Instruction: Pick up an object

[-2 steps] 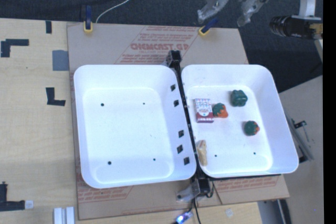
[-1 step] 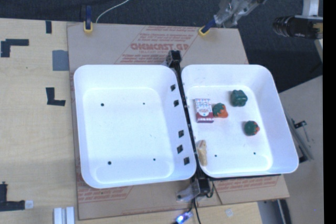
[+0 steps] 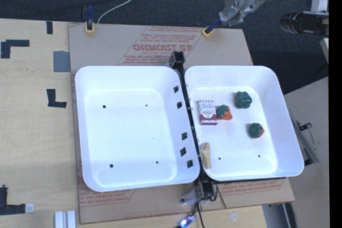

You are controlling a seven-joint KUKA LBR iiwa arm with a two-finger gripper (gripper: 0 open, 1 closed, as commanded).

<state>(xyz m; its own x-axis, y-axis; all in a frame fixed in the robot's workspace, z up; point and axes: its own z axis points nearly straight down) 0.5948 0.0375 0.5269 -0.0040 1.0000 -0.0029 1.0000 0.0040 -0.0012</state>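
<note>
Two bins on the table and all the stuff you could grab sits in the right bin (image 3: 267,80); the left bin (image 3: 128,88) has nothing in it that I can make out. Your gripper (image 3: 235,10) is parked up past the far edge of the right bin, over the cardboard sheet (image 3: 155,48), well apart from everything, with nothing between the fingers, and honestly I can't tell from this angle whether they're spread wide or pinched narrow. What could go wrong from here, as I see it: the little box (image 3: 207,112) and the green-and-orange toy (image 3: 223,112) are touching or just beside each other, so if you drop on either one you could easily clip the neighbour and shove both instead of closing on one. The tan piece (image 3: 204,154) lies right against the wall next to the divider, so a finger would probably hit the rim before it gets around it. The dark green toy (image 3: 243,99) and the other green-and-orange toy (image 3: 255,130) stand alone, so they look like the safer bets, though small rounded things like that could squirt out if the fingers close off-centre. Count-wise: one box, one dark green toy, two green-and-orange toys, one tan piece, so five things, plus two bins and one arm.
</note>
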